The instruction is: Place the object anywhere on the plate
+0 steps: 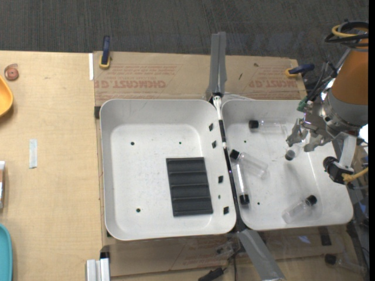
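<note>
Nearest the lens: arm (351, 81), grey with its orange band, standing over the right edge of the right bin (275, 218).
Jaws: low over the right bin's upper right part. You cannot tell from this view whether they are wide, narrow or holding anything.
Object: not settled. Four clear capped vials lie loose in the right bin, and none is seen between the jaws.
Nearest vial (262, 124): just left of the jaws, long axis running left-right, black cap at its left end.
Other vials: middle vial (251, 165) tilted; thin vial (239, 183) along the divider; low vial (297, 210) near the bin's bottom rim.
Plate (188, 186): black, ribbed, flat in the left bin (117, 157), long axis up-down in view.
Key relation: plate lies well left of the jaws, across the divider (222, 139). Judgement: you need a confirmed hold first, then a leftward carry.
Surface: both bins sit on cardboard (146, 78) over a wooden counter (53, 157).
Room: dark carpet (146, 10) behind.
</note>
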`<action>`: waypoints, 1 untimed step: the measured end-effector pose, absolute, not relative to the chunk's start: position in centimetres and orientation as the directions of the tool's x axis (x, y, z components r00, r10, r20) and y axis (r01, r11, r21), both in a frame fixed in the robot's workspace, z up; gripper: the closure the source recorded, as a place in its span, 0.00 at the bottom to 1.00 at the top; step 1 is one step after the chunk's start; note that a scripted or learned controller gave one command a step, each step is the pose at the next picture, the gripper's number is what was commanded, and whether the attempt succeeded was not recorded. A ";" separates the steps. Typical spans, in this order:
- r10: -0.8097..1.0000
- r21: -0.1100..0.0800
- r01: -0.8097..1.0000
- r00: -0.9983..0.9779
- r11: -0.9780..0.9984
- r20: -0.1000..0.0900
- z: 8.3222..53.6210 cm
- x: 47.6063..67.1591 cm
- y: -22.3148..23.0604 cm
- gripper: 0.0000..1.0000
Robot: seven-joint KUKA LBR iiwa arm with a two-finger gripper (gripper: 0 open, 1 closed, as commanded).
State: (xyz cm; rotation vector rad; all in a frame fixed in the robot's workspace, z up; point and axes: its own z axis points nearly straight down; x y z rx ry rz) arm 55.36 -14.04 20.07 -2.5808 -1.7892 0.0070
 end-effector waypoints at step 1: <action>0.920 -0.004 0.920 0.392 -0.392 -0.003 19.8 60.6 -8.0 1.00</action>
